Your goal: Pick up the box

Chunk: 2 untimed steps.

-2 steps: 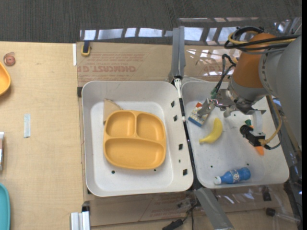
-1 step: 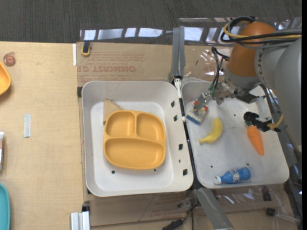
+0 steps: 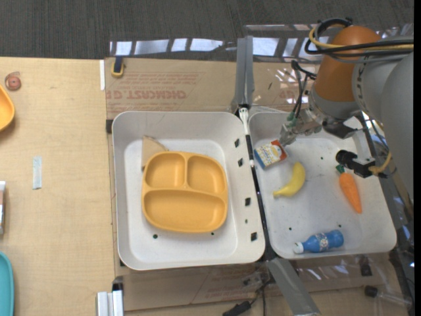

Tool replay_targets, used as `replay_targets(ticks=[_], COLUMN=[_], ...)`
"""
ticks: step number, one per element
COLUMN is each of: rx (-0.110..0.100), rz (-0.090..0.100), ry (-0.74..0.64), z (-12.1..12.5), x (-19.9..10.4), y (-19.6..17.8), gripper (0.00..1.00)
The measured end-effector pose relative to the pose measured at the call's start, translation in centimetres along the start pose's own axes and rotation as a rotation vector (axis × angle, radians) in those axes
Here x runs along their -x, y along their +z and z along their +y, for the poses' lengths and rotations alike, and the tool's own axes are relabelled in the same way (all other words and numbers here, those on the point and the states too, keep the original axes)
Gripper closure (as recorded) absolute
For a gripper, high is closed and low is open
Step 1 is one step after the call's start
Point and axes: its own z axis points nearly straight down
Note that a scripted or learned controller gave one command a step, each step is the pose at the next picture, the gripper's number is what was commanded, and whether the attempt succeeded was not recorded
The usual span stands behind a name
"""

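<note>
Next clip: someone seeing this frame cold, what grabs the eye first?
Probably the yellow divided plate, filling much of the left bin. Next, the grey arm's orange band at upper right, its gripper just above the small box near the right bin's back-left corner. A banana, carrot and blue bottle lie scattered in that bin.

Arm (image 3: 388, 91) was pale grey, thick and rounded, with a glossy orange band (image 3: 342, 61) above the wrist. Yellow and black cables (image 3: 329, 31) looped over the orange part; thin dark wires ran down toward the hand (image 3: 289, 135), which was small, metallic grey and narrow.
</note>
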Motion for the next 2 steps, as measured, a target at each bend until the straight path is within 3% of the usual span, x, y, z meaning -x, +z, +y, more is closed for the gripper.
replay_targets(ticks=[1, 2], rx=[0.000, -0.016], rz=[0.000, 0.010], ry=[0.000, -0.057], z=[0.0, -4.6], x=[0.0, -0.4], y=[0.0, 1.7], gripper=[0.00, 0.00])
